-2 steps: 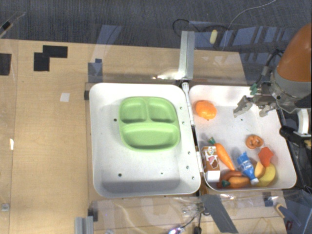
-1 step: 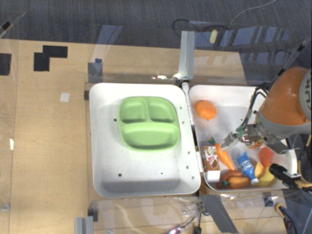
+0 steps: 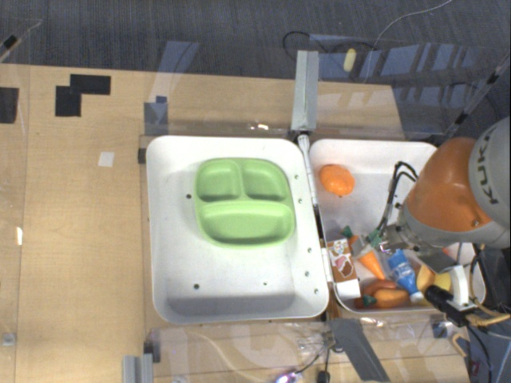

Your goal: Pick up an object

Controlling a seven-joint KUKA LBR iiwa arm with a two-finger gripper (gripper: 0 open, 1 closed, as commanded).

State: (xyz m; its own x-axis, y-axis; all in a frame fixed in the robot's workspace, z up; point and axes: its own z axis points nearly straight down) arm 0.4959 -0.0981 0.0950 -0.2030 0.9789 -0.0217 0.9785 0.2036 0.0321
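The right bin (image 3: 367, 159) holds an orange round fruit (image 3: 337, 180) near its far left side. A heap lies at its near end: a small printed carton (image 3: 342, 257), a toy carrot (image 3: 370, 262), a blue bottle (image 3: 402, 272), an orange oblong piece (image 3: 389, 297) and a yellow piece (image 3: 425, 278). My gripper (image 3: 389, 242) hangs low over this heap, just above the carrot and the blue bottle. The orange band (image 3: 445, 191) and grey wrist cover most of it from above.
A green divided plate (image 3: 243, 201) lies in the middle of the left bin (image 3: 176, 278). A grey post (image 3: 305, 90) stands behind the gap between the bins. Cables run along the arm at the right.
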